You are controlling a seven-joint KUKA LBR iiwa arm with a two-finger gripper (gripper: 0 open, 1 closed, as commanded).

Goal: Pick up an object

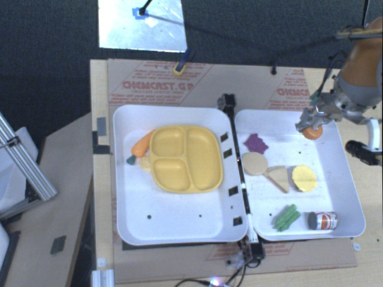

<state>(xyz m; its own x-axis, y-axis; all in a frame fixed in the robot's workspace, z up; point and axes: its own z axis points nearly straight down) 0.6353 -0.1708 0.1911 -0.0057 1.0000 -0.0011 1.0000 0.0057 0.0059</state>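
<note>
Nearest you, along the near wall of the right bin (pixel 353 211), sit a small red-and-white can (pixel 324 221) on its side and a green leafy piece (pixel 286 217). Farther in lie a yellow round piece (pixel 304 178), a tan wedge (pixel 278 178), a pale disc (pixel 255 163) and a purple piece (pixel 256 143). The left bin (pixel 128 220) holds a yellow divided plate (pixel 182 158) with a carrot (pixel 142 143) tucked against its far-left edge.

Watch the far-right corner of the right bin. The gripper (pixel 312 122) is down there, directly over a small orange object (pixel 312 132), of which you see just a sliver below the fingers. You cannot tell from this slanted view whether the fingers are spread, closed or already clamped on it, so do not count it as grasped.

Your main risk, as I judge it, is a weak or empty pinch: the orange object looks low and rounded, so the fingers may close above it or squeeze it out sideways. It also sits near the bin's far wall, so a finger could catch the rim or shove the object into the corner. If it lifts on a shallow hold, expect it to drop.
</note>
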